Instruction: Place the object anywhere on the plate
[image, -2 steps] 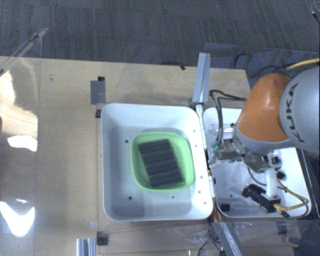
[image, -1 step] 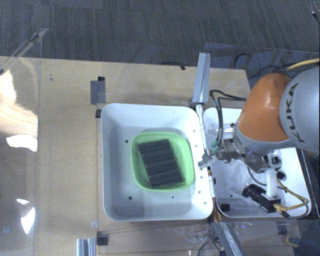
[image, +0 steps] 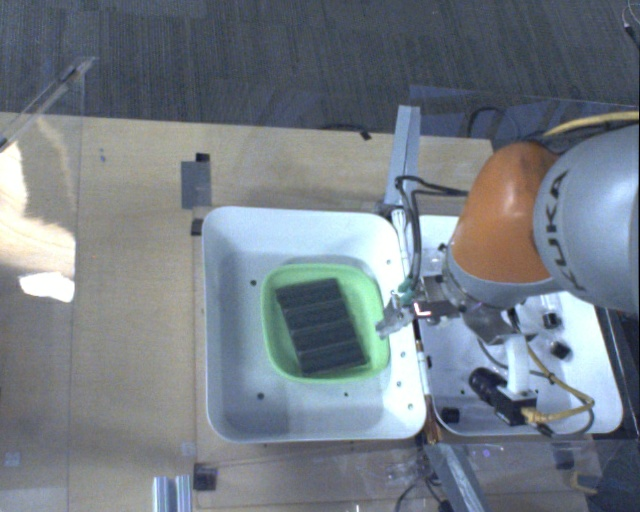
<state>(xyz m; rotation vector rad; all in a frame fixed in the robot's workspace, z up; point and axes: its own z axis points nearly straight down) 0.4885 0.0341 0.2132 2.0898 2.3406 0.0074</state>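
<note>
Camera view from above takes in a wooden bench (image: 100, 380) with two shallow white bins side by side. The left bin (image: 225, 330) holds a green plate (image: 271, 330) with rounded corners, set a little toward the bin's right wall. On the plate lies a dark block (image: 320, 326) with ridges running across its top. It is turned at a slight slant to the plate's edges and covers most of the plate's floor, so that green shows all around it. The block rests flat and nothing touches it.

The arm (image: 590, 220) comes in from the right and hangs over the right bin (image: 590, 395), its orange band (image: 500, 225) sitting above that bin's left part. The gripper (image: 392, 320) pokes out to the left from under the band. Its tip is at the wall that the two bins share, just over the plate's right rim and close beside the block's right end, but apart from it. Whether the gripper is spread or closed is not clear from this angle, because the tip is small and partly hidden by the wrist. Nothing can be seen held in it.

A grey post (image: 404, 150) stands at the far side of the bins, in line with the gap between them. Cables run from it down toward the wrist.
</note>
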